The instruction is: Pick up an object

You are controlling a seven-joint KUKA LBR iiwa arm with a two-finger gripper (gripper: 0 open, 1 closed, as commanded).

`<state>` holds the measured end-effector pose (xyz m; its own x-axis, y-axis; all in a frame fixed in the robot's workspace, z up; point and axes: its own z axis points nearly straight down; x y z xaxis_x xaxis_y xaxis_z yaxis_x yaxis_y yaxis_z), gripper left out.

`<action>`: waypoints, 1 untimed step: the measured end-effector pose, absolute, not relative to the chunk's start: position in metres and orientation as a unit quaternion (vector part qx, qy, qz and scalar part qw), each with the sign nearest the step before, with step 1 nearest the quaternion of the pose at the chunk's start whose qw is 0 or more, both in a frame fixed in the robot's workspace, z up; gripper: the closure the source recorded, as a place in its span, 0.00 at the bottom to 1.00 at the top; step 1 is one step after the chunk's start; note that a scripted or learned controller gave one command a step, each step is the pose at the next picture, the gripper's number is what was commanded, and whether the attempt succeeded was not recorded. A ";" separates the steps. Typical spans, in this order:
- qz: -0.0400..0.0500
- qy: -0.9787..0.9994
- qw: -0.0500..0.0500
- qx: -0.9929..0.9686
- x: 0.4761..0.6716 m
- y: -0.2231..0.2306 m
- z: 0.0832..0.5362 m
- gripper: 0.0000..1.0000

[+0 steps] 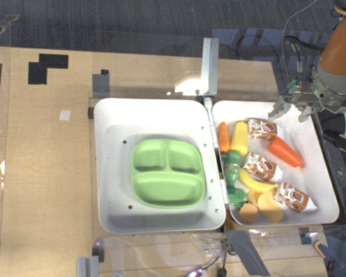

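Tool [292, 109]: spread open, holding nothing, over far edge of right bin [323, 172] | orange carrot [285, 152]: loose in right bin, just near of tool, beside snack packet [261, 129] | left bin [112, 154]: green divided plate [168, 172] | all on desk [40, 172]

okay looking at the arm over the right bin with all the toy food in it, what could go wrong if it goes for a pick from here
1. The toys in the right bin lie packed and touching, so the gripper, open above the bin's back edge, could nudge neighbours or pinch two at once.
2. The snack packets look flat and slick, and may slip from a grasp.
3. The orange carrot is tapered and could squirt out if squeezed near its tip.
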<state>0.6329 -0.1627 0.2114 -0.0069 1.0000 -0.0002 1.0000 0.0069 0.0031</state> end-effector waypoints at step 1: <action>0.007 0.736 0.012 0.677 0.659 -0.155 0.124 0.00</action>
<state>0.6590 -0.1555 0.1238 -0.0823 0.9966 -0.0086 0.9962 0.0825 0.0271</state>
